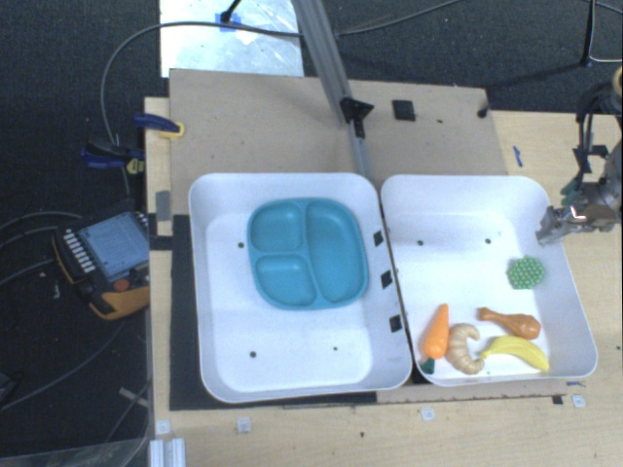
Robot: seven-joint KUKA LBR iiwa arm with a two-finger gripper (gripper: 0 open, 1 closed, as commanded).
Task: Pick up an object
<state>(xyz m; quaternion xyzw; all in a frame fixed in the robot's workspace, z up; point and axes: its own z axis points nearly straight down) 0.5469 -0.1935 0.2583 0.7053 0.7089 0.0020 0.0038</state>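
Note:
Several toy foods lie in the right bin [458, 212], toward its near right corner. A green bunch of grapes [526, 272] sits close to the right wall. Below it are a brown chicken drumstick [510, 321], a yellow banana [517, 352], a beige shrimp-like piece [464, 347] and an orange carrot [436, 332]. My gripper [562, 224] hangs at the right bin's right rim, up and to the right of the grapes, with nothing seen in it. Its tips are too small and blurred to read.
The left bin [224, 348] holds a blue divided plate [308, 252]. A grey pole [326, 52] slants across the back board. Clamps [146, 125] and a handheld device [109, 259] lie left of the bench, among cables.

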